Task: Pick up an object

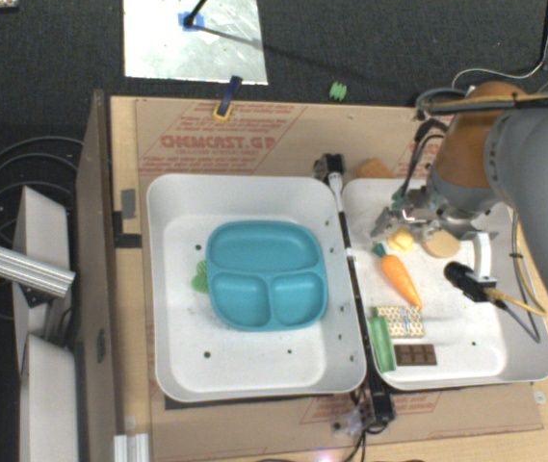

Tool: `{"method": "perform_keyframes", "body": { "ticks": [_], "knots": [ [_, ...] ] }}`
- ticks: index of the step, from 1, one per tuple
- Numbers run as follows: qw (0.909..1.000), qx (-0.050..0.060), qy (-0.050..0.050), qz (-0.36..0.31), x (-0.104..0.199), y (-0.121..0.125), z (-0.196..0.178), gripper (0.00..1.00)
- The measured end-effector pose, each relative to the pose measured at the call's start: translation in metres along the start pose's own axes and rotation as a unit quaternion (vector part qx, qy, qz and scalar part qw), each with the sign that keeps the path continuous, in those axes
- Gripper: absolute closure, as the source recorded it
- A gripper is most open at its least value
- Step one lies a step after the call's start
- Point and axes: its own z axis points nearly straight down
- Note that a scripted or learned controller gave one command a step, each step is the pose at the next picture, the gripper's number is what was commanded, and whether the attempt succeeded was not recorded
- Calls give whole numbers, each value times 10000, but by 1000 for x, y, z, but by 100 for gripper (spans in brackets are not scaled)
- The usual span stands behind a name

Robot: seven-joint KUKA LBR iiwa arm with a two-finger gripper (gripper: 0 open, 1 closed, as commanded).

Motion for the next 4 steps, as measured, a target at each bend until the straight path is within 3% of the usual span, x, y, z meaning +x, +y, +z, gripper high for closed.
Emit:
{"method": "perform_keyframes", "body": {
  "ticks": [1,2,3,4],
  "knots": [
    [10000,25,7,6,-1,-3,-11,100],
    [10000,30,6,3,-1,-3,-11,0],
    [10000,25,8,5,-6,39,1,0],
    [10000,51,9,6,12,27,1,0]
  ]
}}
